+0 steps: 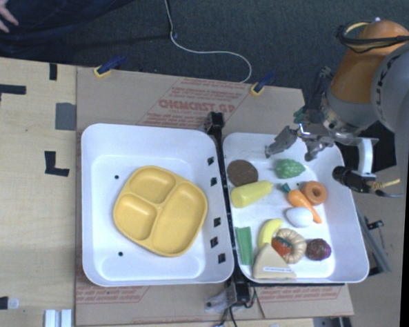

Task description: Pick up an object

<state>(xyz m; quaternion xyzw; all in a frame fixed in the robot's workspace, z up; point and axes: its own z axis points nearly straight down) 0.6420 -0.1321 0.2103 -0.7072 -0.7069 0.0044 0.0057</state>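
All toy food lies in the right bin point(347, 261). Brown round patty point(242, 172) flat near the bin's upper left corner. Green leafy piece point(288, 168) right of the patty, by the bin's far wall. Yellow corn cob point(251, 192) just below the patty, lying on its side. Orange carrot point(303, 203) and orange ring point(316, 192) touching, mid-bin. White egg point(298, 217) below the carrot. Yellow lemon-shaped piece point(269, 232), glazed pastry point(288, 245), dark red plum point(318, 249), green stick point(244, 244) and pale wedge point(274, 266) crowd the bin's near edge.
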